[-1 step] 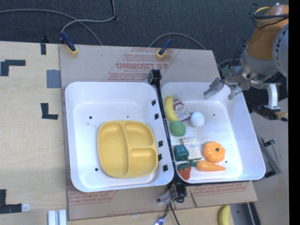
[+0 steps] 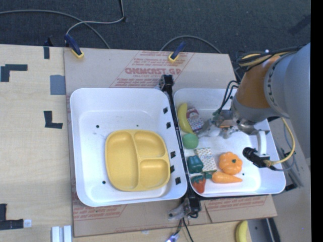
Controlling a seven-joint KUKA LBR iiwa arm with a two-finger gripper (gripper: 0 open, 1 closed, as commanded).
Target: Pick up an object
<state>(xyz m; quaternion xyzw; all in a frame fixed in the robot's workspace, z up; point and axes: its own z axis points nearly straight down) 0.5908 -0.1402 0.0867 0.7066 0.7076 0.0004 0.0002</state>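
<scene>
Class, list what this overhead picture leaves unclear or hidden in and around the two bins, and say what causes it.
- Pincer: camera view, blurred and partly under the wrist, so its state is unreadable.
- Packet beside the banana: label too small to read.
- Right bin: the arm hides its far right part.
- Yellow thing at the bottom: cut off by the edge.

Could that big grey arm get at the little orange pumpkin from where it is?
Probably yes. The pumpkin lies uncovered in the right bin, just below the gripper, with only a carrot touching its lower side.
</scene>
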